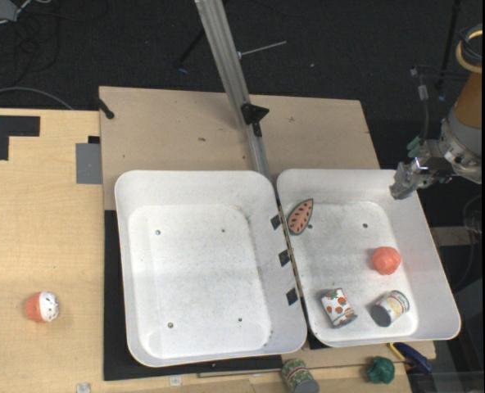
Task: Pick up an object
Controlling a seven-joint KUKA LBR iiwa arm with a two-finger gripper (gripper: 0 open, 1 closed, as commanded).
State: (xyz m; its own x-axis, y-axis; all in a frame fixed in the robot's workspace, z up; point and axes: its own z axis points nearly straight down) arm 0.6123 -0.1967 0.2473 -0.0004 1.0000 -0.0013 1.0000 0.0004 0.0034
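Ball [385, 259]: red-orange, in the right bin [439, 256], toward its right side, apart from the other things.
Can [389, 308]: lying on its side near the right bin's near right corner, dark end facing left, just near of the ball.
Box [337, 308]: small, white with red spots, tilted, left of the can at the near side of the right bin.
Leaf [299, 215]: orange oval with dark specks, lying at the far left edge of the right bin, against the seam between the two bins.
Left bin [136, 219]: white, shallow, a few small dark dots on its floor.
Gripper [404, 180]: over the far right corner of the right bin, well apart from the ball; whether its claw is open or closed cannot be told, and nothing shows in it.
Arm [464, 133]: reaches in from the right, orange band above the wrist.
Rail [230, 72]: metal bar running from the far side down to the seam between the bins.
Bench left: red and white ball [42, 307] on the wood, well left of the bins.
Bench near edge: green lump [381, 370] and a small jar [296, 375] just outside the right bin.
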